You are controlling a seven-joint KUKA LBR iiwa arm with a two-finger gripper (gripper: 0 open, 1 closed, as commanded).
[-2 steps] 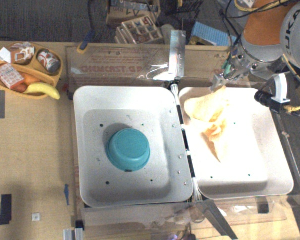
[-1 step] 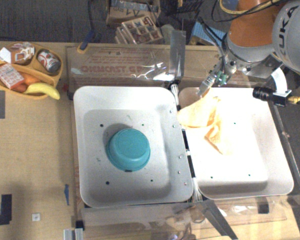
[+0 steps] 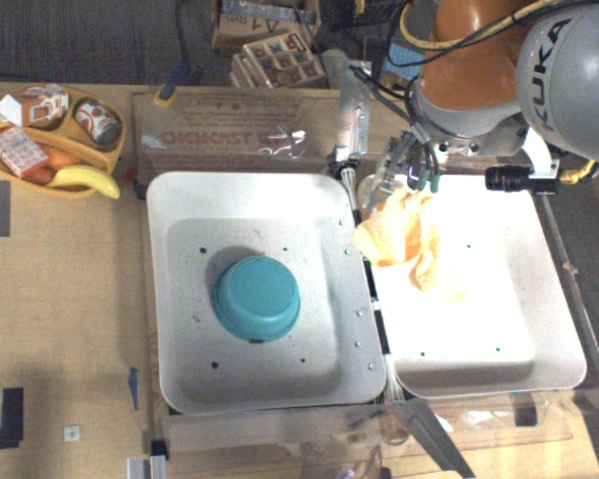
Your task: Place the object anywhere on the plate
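A: What has the gripper (image 3: 407,180) got?

B: A soft yellow-orange cloth (image 3: 404,236), limp and creased. Its top is pinched between the fingers, and the rest hangs in folds, one lobe drooping over the seam between the two bins.

A: And the arm?

B: The arm (image 3: 539,58) comes in from the right at the top, its grey housing rounded and glossy with an orange band, yellow cables looping over it. The wrist tips down and to the left, over the upper left corner of the right bin (image 3: 499,317).

A: Where is the plate?

B: The teal plate (image 3: 258,298), round, smooth plastic and rather bowl-like, sits near the middle of the left bin (image 3: 180,218). The cloth is apart from it, to its upper right.

A: Anything else nearby?

B: A yellow tray of toy food (image 3: 50,143) with a banana (image 3: 85,179) at the bench's far left.
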